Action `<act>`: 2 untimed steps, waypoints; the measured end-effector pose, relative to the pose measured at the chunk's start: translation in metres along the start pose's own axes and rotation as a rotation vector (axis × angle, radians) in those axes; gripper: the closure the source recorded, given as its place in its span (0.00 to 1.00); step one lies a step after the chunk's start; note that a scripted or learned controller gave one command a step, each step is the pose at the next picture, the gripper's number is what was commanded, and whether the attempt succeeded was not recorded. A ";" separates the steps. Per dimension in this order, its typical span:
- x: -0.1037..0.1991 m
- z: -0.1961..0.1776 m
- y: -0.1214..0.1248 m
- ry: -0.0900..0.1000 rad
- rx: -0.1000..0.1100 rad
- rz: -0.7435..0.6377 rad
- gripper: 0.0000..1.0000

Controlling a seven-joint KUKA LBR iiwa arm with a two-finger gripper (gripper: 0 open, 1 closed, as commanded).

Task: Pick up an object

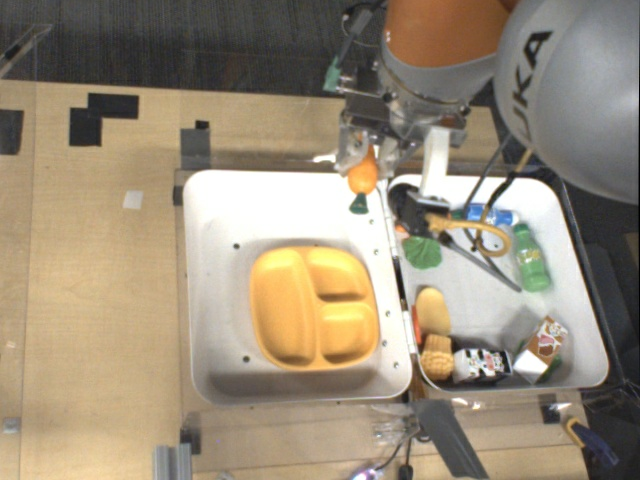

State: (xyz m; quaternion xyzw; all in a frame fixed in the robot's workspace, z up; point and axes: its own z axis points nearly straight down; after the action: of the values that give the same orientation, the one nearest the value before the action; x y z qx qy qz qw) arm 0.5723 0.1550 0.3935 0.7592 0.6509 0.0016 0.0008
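While the grey arm (560, 58) with its orange band reaches in from the right over the wooden counter (90, 298), its hand (365, 163) hangs above the far rim where the two white bins meet. An orange carrot-like toy (362, 177) shows between the fingers, clamped there and lifted clear of the bins, with a small green piece (358, 206) dangling just below it. The left bin (215, 268) holds a yellow divided tray (312, 305) lying near its middle. The right bin (575, 298) carries a clutter of smaller things: a green bottle (531, 259) near the right wall, a blue packet (490, 215) beside it, a green leaf-shaped toy (422, 252) by the left wall, a tan bread-like piece (433, 309) below that, a corn cob (436, 356) and a small carton (545, 343) along the near edge.
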 end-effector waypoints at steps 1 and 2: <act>0.033 0.127 0.025 0.001 0.000 -0.255 1.00; 0.032 0.148 0.001 0.001 0.001 -0.079 1.00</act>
State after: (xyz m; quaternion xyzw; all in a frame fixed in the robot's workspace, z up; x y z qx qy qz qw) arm 0.5791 0.1866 0.2451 0.7328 0.6804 0.0016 0.0001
